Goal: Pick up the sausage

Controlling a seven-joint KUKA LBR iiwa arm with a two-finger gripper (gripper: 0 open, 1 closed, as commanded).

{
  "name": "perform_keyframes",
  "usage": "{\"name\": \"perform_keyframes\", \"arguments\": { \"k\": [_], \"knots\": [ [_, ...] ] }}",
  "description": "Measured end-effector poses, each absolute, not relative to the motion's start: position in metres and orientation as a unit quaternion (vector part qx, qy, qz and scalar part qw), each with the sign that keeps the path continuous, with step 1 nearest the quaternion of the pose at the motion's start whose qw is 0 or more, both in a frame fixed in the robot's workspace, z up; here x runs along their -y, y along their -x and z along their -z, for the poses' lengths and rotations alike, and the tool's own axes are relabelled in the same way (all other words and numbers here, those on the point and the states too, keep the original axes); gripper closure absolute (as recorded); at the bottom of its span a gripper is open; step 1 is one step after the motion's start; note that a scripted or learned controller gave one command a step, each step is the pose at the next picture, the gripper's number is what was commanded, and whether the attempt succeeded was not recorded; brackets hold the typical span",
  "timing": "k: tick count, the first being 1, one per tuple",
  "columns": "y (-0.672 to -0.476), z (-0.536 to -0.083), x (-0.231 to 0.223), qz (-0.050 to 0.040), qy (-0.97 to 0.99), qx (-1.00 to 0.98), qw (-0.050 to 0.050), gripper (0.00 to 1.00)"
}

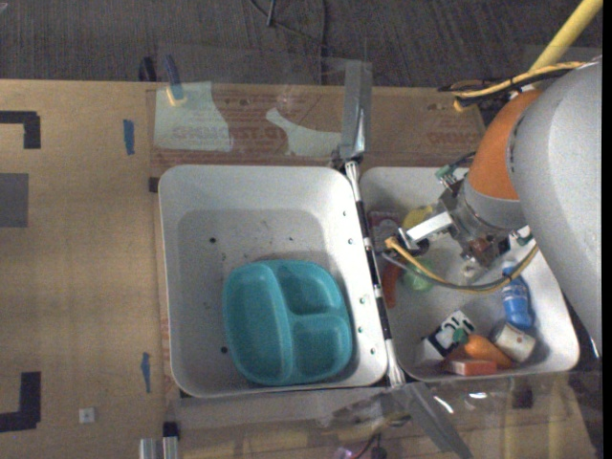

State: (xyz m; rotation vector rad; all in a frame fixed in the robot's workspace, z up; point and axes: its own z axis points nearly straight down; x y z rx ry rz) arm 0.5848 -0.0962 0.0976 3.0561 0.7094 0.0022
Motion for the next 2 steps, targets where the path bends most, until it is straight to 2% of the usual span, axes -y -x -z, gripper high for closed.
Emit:
{"name": "perform_keyframes", "arguments": {
  "k": [1, 2],
  "knots": [
    [-0.5826, -0.0873, 0.1390, -0.0016, -0.986, -0.165, 0.000, 0.00],
    [-0.5822, -0.0972, 0.1383, 0.0005, -0.986, -0.168, 0.000, 1.00]
  ]
}}
